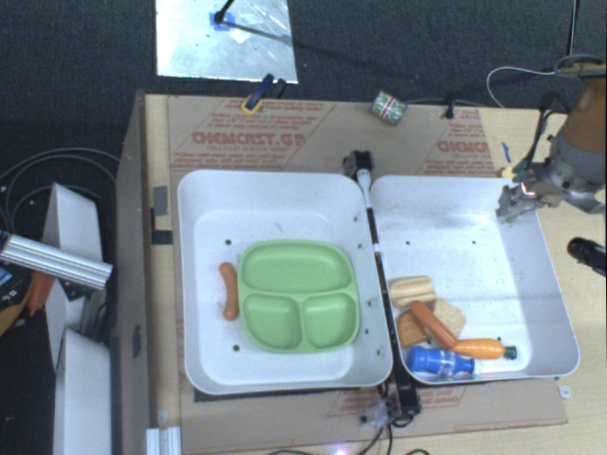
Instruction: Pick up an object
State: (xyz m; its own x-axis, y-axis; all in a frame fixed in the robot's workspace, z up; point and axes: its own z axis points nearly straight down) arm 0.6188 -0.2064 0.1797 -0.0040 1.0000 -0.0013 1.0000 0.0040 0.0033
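The right bin [531, 282] holds a small pile in its near left corner: a tan bread piece [412, 290], a sausage [432, 324] lying across brown slices, an orange carrot [480, 349] and a blue object [438, 362]. In the left bin [199, 254], a second sausage [228, 290] lies beside a green divided plate [299, 294]. My gripper [518, 200] hovers over the right bin's far right edge, well away from the pile, with nothing visible between its fingers.
A small green can [388, 107] and a yellow-blue clip [256, 96] lie on the board behind the bins. A metal sheet [226, 25] lies farther back. Cables and white boxes [76, 349] crowd the left side.
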